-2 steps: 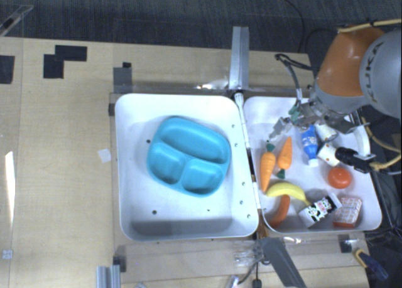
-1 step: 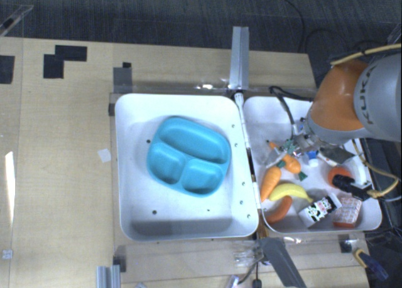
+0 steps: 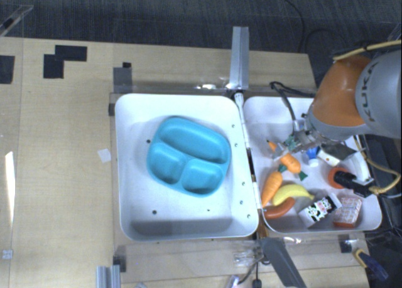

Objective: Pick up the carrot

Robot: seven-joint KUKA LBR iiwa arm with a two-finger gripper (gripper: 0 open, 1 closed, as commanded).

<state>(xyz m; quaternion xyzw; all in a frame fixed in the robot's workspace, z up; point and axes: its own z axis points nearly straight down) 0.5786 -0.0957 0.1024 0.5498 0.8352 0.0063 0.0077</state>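
At the near edge of the right bin (image 3: pixel 375 221) lie a red sausage (image 3: pixel 281 208), a small black-and-white box (image 3: pixel 318 209) and a pinkish packet (image 3: pixel 347 211). Just above the sausage sits a yellow banana (image 3: pixel 292 191), and touching its left end is a long carrot (image 3: pixel 271 184), pointing down toward the bin's left wall. A second, shorter carrot (image 3: pixel 290 164) lies just above the banana, its green top (image 3: pixel 303 174) to the right. The gripper (image 3: pixel 300 140) hangs over the middle of this bin, below the arm (image 3: pixel 358 95) with its orange band; the short carrot lies just beneath and slightly left of the fingers, the long one farther down-left. Whether the fingers are wide or narrow cannot be told, and nothing shows between them. The left bin (image 3: pixel 135 155) holds a blue divided tray (image 3: pixel 188 155).
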